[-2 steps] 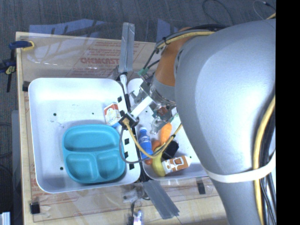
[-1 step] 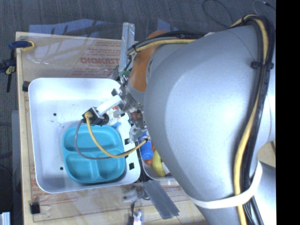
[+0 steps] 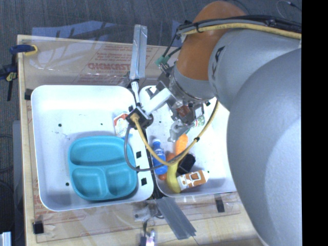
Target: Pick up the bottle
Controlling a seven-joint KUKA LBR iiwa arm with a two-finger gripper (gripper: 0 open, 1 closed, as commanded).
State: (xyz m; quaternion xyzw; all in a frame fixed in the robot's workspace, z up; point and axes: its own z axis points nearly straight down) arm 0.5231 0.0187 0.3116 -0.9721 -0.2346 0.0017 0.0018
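While the big grey arm [image 3: 256, 117] hangs over the right bin [image 3: 218, 186], its claw [image 3: 179, 127] sits low inside; I cannot tell how the claw stands. Just below the claw lies what may be the bottle [image 3: 158, 152], blue-capped, beside an orange thing [image 3: 180, 143]. Left of the claw, a smooth blue tray [image 3: 102, 168] fills the left bin [image 3: 51, 111].

A robotics lab: clamped wooden bench [image 3: 77, 60], two white bins [image 3: 46, 137], grey carpet [image 3: 77, 4], cabled industrial arm [image 3: 256, 111].
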